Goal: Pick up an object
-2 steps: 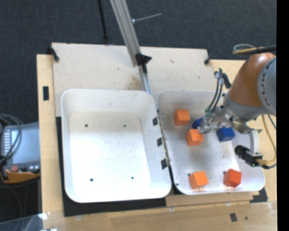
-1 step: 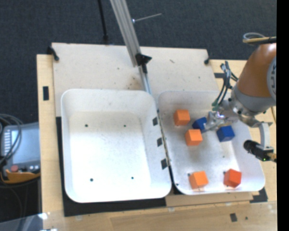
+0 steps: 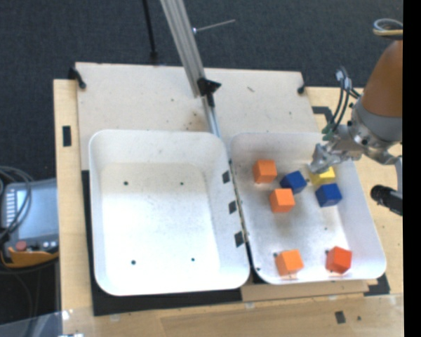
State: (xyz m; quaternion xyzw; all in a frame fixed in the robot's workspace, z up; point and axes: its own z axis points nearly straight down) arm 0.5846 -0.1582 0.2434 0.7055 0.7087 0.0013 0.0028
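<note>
The right bin (image 3: 358, 216) holds several small blocks. An orange block (image 3: 265, 171) lies at its upper left, a second orange block (image 3: 282, 199) sits in the middle, and a third (image 3: 289, 262) rests near the front edge. A red-orange block (image 3: 339, 260) lies at the front right. One blue block (image 3: 293, 182) sits near the middle and another blue block (image 3: 328, 194) lies to its right. A yellow block (image 3: 324, 175) sits just under my gripper (image 3: 321, 163), which hangs low over the bin's upper right, right above the yellow block and beside the blue ones.
The left bin (image 3: 161, 213) stands beside the right one with only dark specks on its floor. A slanted metal rail (image 3: 186, 41) crosses the back of the bench. A black fixture (image 3: 384, 199) sticks in at the right edge. Cables and a pendant (image 3: 24, 220) lie at far left.
</note>
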